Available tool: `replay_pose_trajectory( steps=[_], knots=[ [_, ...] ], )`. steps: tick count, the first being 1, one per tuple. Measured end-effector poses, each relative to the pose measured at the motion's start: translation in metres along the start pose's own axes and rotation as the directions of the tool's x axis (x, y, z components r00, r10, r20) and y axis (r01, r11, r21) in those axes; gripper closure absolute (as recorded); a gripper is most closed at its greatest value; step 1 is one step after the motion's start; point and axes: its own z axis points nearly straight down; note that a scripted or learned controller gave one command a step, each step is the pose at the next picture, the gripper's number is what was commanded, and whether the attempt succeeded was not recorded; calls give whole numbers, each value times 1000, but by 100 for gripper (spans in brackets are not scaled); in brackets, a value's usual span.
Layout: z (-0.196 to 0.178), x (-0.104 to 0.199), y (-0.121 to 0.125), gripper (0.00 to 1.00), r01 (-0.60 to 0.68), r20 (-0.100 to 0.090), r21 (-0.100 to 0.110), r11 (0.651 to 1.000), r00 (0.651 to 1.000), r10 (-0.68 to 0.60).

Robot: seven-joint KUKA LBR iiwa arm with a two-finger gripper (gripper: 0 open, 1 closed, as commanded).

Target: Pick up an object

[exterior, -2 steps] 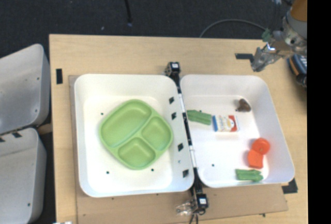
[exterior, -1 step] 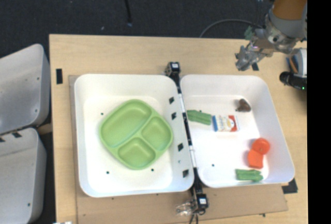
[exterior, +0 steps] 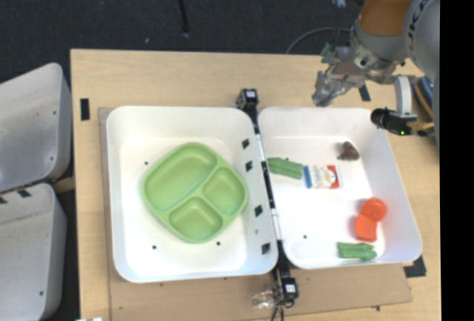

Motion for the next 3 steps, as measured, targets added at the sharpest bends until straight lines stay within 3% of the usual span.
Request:
replay_pose_trajectory(
  steps=[3],
  knots=[
    [13,172,-31,100,1,-1,1,1000,1000,-1]
  ],
)
